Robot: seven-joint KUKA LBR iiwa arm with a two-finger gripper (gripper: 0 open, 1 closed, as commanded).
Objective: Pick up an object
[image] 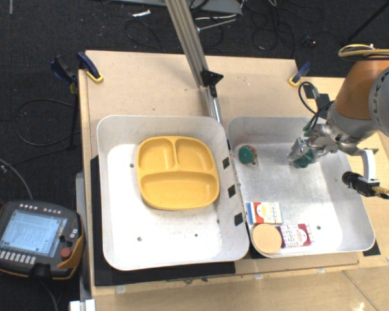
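Two shallow white bins sit side by side on the tan surface (149, 83). In the left bin (117, 238) lies a yellow divided plate (178, 172) with three sections, set toward the bin's upper middle. The right bin (350, 225) holds several small things: a small teal and orange toy (247, 154) near its upper left corner, a small white carton with red and yellow print (264, 212) by the lower left edge, a round tan disc (268, 238) just below it, and a red and white packet (295, 236) touching the disc on its right. The grey arm (366, 102) with its orange band reaches in from the right, and its gripper (303, 155) is down in the upper part of the right bin, well apart from the carton, disc and packet. A small teal thing (303, 161) shows at the tips of the fingers, but whether the fingers are clamped on it or merely over it cannot be told. A handheld control pad (32, 238) lies on the dark floor at lower left.
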